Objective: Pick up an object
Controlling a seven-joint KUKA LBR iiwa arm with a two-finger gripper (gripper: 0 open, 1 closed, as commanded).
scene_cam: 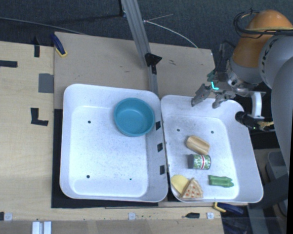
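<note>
Above the far rim of the right bin [244,144], the claw [208,100] hangs spread and empty, the bread roll [198,143], green can [199,162], pizza slice [192,189] and green pepper [220,181] below it, likely still choosing.

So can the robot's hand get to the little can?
Probably yes. The hand is above the far edge of the right bin, and the can lies in the open with nothing on top.
</note>
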